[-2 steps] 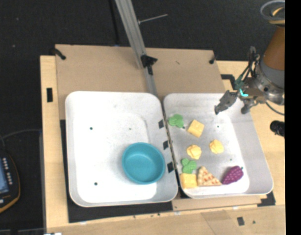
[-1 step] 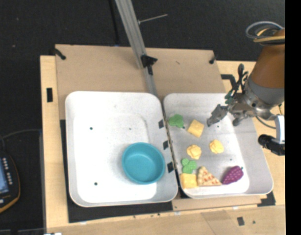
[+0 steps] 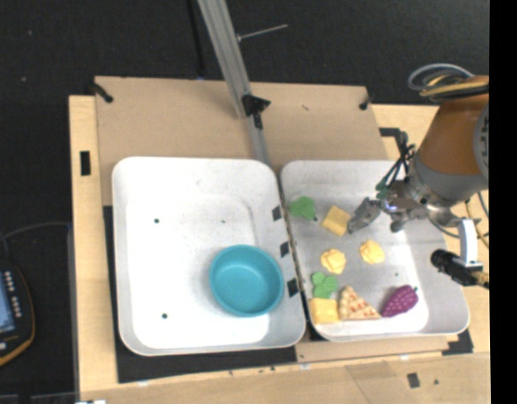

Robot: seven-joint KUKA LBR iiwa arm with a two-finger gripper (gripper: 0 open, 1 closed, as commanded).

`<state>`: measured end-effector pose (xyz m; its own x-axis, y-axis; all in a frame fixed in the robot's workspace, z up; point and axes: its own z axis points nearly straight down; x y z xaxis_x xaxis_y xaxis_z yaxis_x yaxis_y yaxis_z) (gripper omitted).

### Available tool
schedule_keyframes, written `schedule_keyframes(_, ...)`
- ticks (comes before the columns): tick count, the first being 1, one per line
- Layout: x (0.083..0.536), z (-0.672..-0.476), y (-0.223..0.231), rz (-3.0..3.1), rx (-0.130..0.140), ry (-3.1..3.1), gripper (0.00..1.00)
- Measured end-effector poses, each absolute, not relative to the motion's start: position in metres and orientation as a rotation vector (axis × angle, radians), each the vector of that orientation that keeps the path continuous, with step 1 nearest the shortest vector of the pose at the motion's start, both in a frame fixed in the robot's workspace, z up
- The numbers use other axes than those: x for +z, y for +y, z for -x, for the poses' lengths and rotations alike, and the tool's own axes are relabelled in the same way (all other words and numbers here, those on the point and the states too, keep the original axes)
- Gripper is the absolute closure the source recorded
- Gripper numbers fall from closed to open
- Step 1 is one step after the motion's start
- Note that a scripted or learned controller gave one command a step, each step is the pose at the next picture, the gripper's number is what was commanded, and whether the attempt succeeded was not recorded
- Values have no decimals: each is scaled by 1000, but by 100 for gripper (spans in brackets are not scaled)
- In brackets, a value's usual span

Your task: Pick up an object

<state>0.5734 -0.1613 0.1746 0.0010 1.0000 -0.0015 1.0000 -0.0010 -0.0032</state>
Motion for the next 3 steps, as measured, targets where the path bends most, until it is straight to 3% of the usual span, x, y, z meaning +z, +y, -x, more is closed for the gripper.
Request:
schedule_keyframes(1, 120, -568, -172, 2222, 6, -2218, 0)
schedule_keyframes(2, 134, -570, -172, 2232, -4, -2217, 100)
schedule_keyframes(3, 196, -574, -166, 2223, -7, -2231, 100)
